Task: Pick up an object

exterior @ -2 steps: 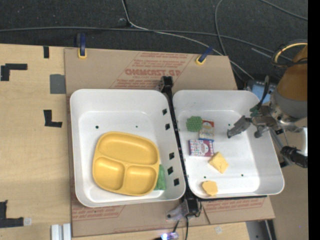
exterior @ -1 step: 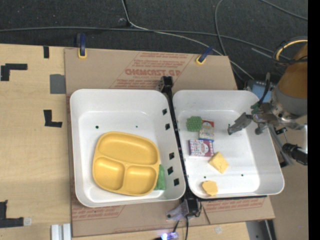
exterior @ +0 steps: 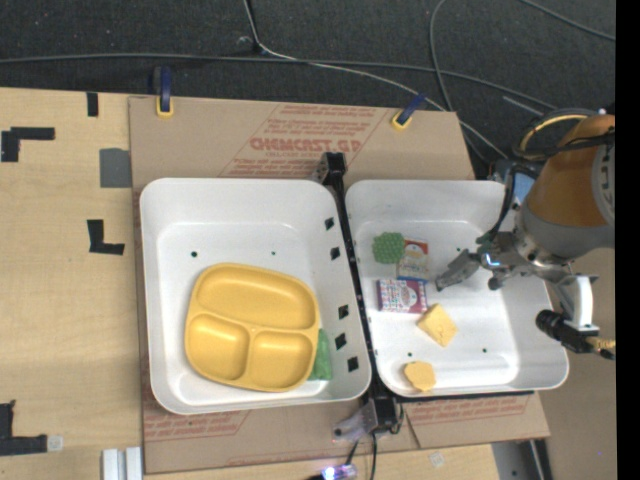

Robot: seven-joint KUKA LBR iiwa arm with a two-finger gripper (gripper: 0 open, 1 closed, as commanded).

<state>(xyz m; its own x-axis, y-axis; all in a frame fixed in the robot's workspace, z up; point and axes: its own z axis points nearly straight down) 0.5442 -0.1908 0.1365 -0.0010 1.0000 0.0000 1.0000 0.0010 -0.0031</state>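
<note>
Cheese wedge [exterior: 437, 325] lies diagonally in right bin [exterior: 540, 368], bare floor around it
Gripper [exterior: 472, 268] hovers nearby, fingers spread, holding nothing

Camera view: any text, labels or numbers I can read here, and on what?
"CHEMCAST GP": red print on the brown cardboard sheet under the bins, seen upside down. Smaller red lines beside it: too blurred to read.
Small flat purple-and-white packet in the right white bin: printing too small to read.
Red-and-white card beside the green lump: unreadable.
</note>
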